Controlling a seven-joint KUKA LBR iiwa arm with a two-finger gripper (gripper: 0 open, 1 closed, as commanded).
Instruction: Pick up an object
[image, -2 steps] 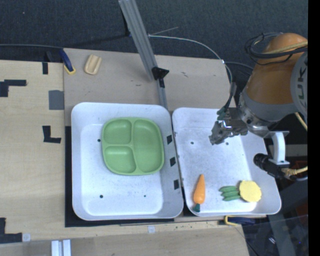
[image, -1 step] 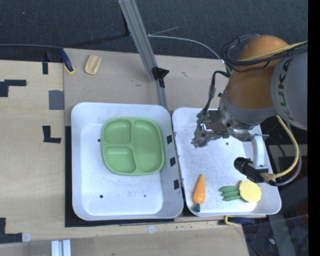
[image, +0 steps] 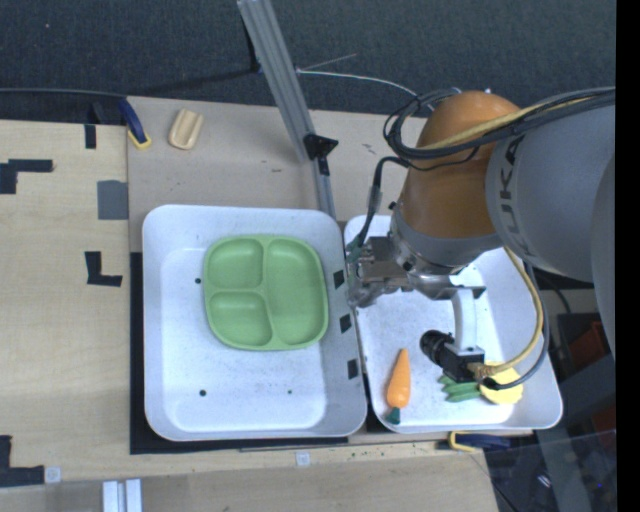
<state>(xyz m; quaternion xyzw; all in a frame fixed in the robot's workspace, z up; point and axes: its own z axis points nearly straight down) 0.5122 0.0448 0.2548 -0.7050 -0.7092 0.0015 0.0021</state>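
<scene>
Pincer (image: 372, 274) low at right bin's (image: 530, 405) left wall; open or closed, cannot tell. Carrot (image: 399, 378) loose in same bin, front, apart from pincer: likely target. Green plate (image: 267, 292) flat in left bin (image: 250, 385), probably too wide.

White bins, a green plate, an orange carrot.

Both shallow bins are white, the left bin (image: 165, 330) flecked with a few dark specks and the right bin (image: 405, 325) plain. The plate (image: 266, 292) at frame centre is one pale, even green. The carrot (image: 399, 376) at lower right is bright orange with a green tip, and a darker green piece (image: 458, 390) lies to its right. The arm (image: 570, 190) is grey, with a glossy orange band (image: 455, 170). The bench (image: 60, 340) is tan, marked with black tape strips (image: 97, 268) and a grey patch (image: 112, 198). A beige block (image: 185, 128) sits at upper left, and the carpet (image: 120, 40) is dark blue-grey.
</scene>
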